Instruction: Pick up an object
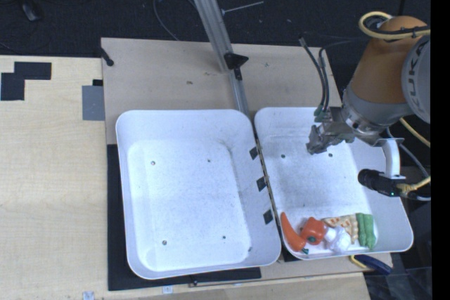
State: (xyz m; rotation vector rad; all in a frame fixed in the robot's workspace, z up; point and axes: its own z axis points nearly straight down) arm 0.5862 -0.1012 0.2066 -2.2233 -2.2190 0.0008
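Observation:
My gripper (317, 144) hangs over the upper middle of the right bin (295, 126), pointing down and to the left. Nothing shows between its tips. A heap of small objects lies along the bin's near edge: an orange carrot-like piece (291, 232), a red piece (313, 227), a white lump (339, 240), a pale yellow waffle-like piece (342, 223) and a green piece (365, 230). The gripper stands well above this heap in the view, far from it.
The left bin (184, 190) sits beside the right one, with black clips (261, 183) along the seam between them. A slanted metal rail (211, 14) rises behind the bins. The arm's orange band (383, 67) and cables (325, 84) crowd the right side.

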